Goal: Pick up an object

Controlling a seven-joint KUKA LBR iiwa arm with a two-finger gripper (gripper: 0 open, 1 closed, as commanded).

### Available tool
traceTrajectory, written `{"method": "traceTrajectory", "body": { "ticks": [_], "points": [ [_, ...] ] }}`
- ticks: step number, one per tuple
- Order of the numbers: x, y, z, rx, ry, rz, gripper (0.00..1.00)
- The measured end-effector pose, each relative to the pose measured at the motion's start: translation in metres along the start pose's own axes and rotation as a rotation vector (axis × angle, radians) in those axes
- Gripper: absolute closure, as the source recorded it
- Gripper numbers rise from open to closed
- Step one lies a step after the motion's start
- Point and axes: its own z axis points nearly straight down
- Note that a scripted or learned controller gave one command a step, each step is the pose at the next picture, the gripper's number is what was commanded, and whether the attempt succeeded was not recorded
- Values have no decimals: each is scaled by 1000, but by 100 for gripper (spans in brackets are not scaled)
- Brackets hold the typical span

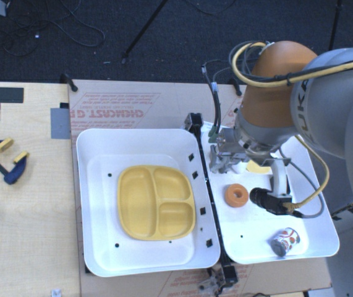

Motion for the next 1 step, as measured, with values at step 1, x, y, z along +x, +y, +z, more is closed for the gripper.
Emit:
{"method": "traceTrajectory", "body": {
  "ticks": [1],
  "points": [
    [42, 16, 13, 1, -1, 0, 100]
  ]
}}
